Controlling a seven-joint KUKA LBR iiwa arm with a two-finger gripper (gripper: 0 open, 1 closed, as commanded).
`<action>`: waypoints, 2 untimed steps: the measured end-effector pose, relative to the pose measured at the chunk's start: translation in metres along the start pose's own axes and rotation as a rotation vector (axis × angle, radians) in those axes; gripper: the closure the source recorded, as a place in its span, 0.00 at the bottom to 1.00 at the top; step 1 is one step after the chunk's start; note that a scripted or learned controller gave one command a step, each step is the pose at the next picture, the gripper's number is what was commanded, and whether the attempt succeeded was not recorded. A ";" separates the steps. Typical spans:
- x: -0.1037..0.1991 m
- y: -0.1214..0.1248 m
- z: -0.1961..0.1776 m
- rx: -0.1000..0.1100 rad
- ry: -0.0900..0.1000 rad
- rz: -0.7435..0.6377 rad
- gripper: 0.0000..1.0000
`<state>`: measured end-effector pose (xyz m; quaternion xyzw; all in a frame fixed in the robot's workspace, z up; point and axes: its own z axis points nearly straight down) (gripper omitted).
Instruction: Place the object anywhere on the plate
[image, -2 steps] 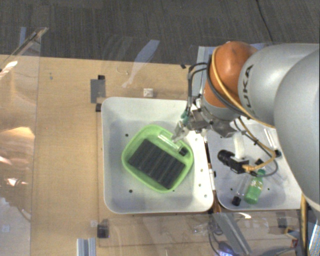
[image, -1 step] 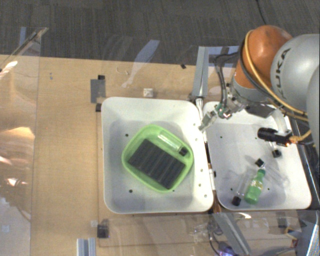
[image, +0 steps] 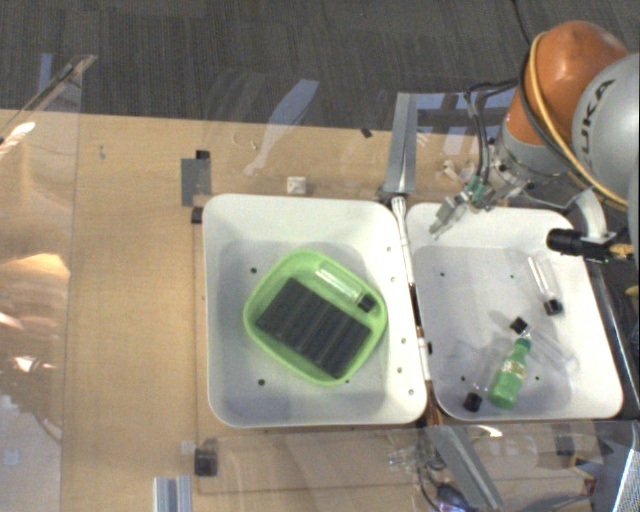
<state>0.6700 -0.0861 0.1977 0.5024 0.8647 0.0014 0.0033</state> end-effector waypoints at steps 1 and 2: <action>-0.048 -0.027 0.013 0.000 -0.001 -0.203 0.00; -0.082 -0.052 -0.098 -0.002 -0.004 -0.448 0.00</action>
